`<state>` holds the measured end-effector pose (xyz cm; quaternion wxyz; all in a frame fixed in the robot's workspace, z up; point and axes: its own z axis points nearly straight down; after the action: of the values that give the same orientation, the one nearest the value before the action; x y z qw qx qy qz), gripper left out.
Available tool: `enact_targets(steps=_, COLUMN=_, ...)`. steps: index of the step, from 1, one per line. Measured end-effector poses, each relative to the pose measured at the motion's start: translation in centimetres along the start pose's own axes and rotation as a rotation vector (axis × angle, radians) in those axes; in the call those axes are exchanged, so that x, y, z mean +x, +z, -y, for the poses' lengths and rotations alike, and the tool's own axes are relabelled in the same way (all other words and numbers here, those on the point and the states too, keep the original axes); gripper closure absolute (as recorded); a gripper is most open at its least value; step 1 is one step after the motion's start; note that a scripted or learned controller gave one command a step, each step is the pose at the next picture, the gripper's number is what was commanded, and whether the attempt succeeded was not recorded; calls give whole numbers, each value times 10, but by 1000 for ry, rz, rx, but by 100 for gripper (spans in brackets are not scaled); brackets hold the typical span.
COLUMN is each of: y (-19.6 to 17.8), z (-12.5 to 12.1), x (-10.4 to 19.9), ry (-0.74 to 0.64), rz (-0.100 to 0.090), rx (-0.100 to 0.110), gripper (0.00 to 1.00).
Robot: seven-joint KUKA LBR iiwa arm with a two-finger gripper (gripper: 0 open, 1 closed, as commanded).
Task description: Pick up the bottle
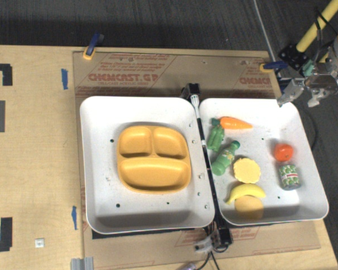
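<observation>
one green bottle (223, 157) lies in the right bin (312, 204), left half, its long axis running from 1 to 7 o'clock. the gripper (318, 89) hangs off the bin's far right corner, so the bottle sits toward 8 o'clock from it (whether the jaws are open i cannot tell). crowding it: a green vegetable (215, 135) at 11, a yellow disc (247, 170) at 4, a carrot (235, 123) beyond.

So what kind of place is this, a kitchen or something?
More likely a robot test bench than a kitchen: two white bins clamped to a board, plastic toy food such as a carrot and banana, and a gripper at the corner.
</observation>
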<state>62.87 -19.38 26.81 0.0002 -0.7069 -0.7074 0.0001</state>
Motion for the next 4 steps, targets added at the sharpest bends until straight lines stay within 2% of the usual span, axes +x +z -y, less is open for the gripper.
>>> enact_targets(steps=1, y=146, z=28, x=63, ry=137, rz=0, rx=-1, gripper=0)
enact_targets(steps=2, y=181, z=38, x=98, ry=394, rz=-1, rx=-6, gripper=0)
enact_targets(steps=3, y=181, z=124, x=87, ry=317, rz=1, rx=-4, gripper=0)
enact_targets(steps=4, y=171, z=124, x=85, ry=319, rz=5, rx=-9, gripper=100)
